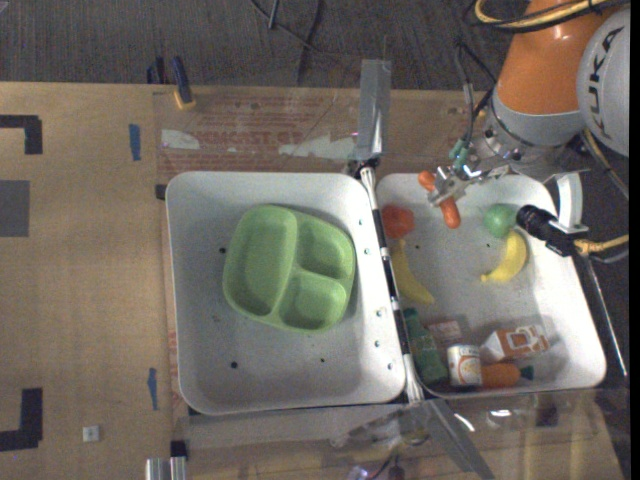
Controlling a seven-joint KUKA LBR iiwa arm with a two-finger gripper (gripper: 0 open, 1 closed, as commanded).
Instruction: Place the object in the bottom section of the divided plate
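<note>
Where the arm reaches in from the right, the end effector (447,192) hangs over the far left part of the right bin (565,308), close to that bin's far rim. Whether it is clenched or released cannot be told from this slant. The carrot (452,214) lies right at it, with orange showing on either side of the metal tip. It is perhaps one piece crossed by the tip, and no grasp can be confirmed. A tomato (397,220) sits just left of it against the wall the two bins share, and a banana (411,278) runs along that same wall below it. A green ball (498,219) and a second banana (508,258) lie to the right, leaving a bare strip of floor down the bin's middle. The near edge is crowded with a bottle (425,353), a can (463,364) and a carton (516,343). In the left bin (200,353) the plate (265,258) sits turned at a slant, with its lower section (318,300) toward the shared wall and nothing in it. The plate's right rim comes near that wall, while bare floor lies open on its left and near sides. The counter (80,268) spreads wide to the left.
</note>
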